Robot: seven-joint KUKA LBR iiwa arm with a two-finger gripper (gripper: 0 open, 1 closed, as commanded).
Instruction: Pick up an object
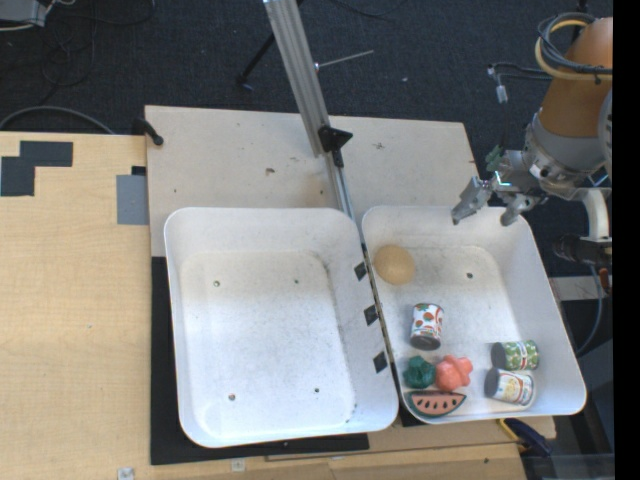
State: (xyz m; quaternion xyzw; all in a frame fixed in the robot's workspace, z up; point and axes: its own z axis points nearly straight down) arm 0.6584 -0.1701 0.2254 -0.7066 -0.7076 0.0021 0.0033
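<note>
My gripper (490, 206) hangs over the far rim of the right bin (560, 308), its two fingers spread apart with nothing between them. In that bin lie a tan ball (394, 265) near the far left corner, a small can with red spots (426, 325) in the middle, and a green toy (419, 373) beside an orange-red toy (455, 371). A watermelon slice (437, 404) rests at the near rim. A green can (516, 355) and a yellow-labelled can (510, 386) lie at the near right. All of these sit well below the gripper in the view.
The left bin (200, 268) sits next to the right one, joined by black clips (368, 313). A slanted aluminium bar (305, 78) rises from behind the bins. A wooden bench top (70, 298) lies to the left.
</note>
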